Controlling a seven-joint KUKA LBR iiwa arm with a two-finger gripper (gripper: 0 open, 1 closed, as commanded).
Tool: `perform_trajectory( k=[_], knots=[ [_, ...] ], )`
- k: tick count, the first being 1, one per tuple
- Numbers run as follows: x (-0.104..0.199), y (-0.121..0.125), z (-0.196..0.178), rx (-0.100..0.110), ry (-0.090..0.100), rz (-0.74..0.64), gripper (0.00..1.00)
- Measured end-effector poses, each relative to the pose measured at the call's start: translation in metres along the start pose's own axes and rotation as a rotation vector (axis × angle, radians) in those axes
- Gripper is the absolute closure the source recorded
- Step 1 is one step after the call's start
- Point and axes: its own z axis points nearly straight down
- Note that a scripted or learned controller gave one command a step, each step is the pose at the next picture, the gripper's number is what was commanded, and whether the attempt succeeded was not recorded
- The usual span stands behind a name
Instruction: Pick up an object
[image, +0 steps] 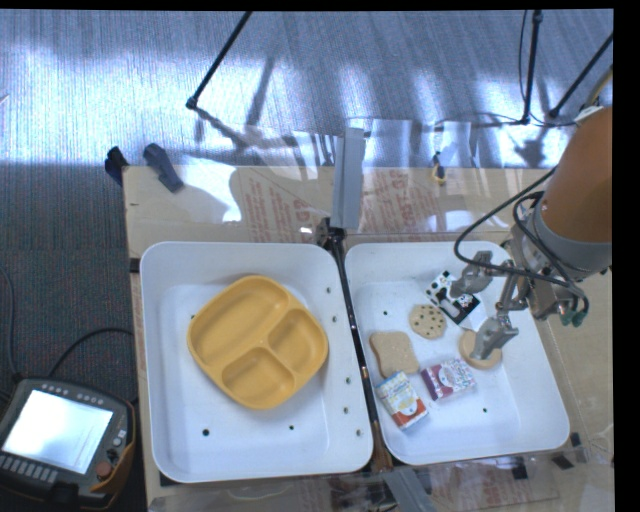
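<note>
The right bin holds several small items: a black-and-white carton, a round chocolate-chip cookie, a toast slice, a red-and-white carton, a pink packet and a tan round disc. My gripper reaches in from the right and is low over the tan disc, its fingertips right at the disc's top. Part of the disc is covered by the fingers.
The left bin holds a yellow divided plate. A raised divider separates the bins. Cables loop off the wrist above the right bin's far right side. A teach pendant lies at the bottom left, off the bench.
</note>
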Motion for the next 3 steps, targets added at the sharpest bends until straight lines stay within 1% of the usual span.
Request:
perform_trajectory(
  k=[1,2,3],
  knots=[
    [-0.025,-0.005,0.119,0.0,0.007,0.324,0.0],
    [-0.012,0.016,0.176,0.0,-0.007,0.467,0.0],
    [-0.014,0.018,0.164,-0.002,-0.012,0.459,1.0]
  ],
)
